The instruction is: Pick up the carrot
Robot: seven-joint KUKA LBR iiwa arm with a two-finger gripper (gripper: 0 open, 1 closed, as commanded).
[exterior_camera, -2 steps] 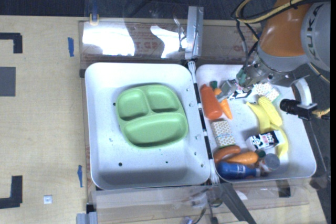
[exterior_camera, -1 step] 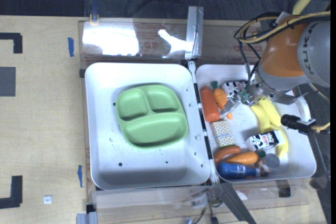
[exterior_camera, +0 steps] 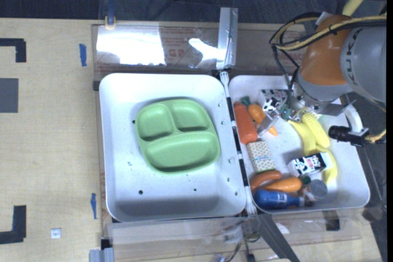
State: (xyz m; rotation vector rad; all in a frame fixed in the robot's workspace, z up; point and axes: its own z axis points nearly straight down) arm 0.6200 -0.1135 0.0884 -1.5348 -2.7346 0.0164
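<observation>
Crowdedly, carrot [exterior_camera: 244, 124] lies beside banana [exterior_camera: 313, 135] and bottle [exterior_camera: 279, 199]; gripper [exterior_camera: 274, 118] state unclear.

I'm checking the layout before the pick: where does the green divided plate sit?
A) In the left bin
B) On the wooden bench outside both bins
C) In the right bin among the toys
A: the green divided plate lies inside the left bin, while the carrot and the other items are in the right bin.
</observation>
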